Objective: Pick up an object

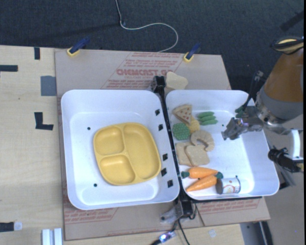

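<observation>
step: approach | dark two-finger gripper (pixel 231 131) right of frame centre, over right white bin (pixel 260 175); opening and hold: cannot tell | next: descend onto a toy

Two bins sit side by side on the desk (pixel 20 137); the left bin (pixel 76 111) holds a divided tray (pixel 126 153) near its middle; left of the hand (pixel 229 133), in the right bin (pixel 255 167), the food pieces cluster against the wall shared with the left bin; nearer the camera than the hand, two carrots (pixel 201 178) lie by the front wall with a small can (pixel 228 186) touching their right end; the hand hovers over the right bin's right half, apart from the cluster.
</observation>
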Tool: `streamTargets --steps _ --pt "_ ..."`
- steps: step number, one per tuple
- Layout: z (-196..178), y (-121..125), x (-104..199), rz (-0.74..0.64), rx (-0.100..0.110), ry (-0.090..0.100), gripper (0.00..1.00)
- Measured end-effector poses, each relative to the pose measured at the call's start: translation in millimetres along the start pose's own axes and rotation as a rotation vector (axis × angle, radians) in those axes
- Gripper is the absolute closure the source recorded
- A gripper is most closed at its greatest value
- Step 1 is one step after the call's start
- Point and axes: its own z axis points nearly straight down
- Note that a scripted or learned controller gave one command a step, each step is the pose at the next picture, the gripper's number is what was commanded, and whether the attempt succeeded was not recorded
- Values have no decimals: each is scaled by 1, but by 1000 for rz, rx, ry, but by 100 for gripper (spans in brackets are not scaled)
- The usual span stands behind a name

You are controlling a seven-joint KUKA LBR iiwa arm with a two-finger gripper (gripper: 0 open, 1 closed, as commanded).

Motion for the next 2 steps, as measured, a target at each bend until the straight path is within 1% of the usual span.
streamTargets --steps 1,2 --pt "-6 35 53 0 -1 -1 100" --pt "-9 52 97 2 -1 -1 100"
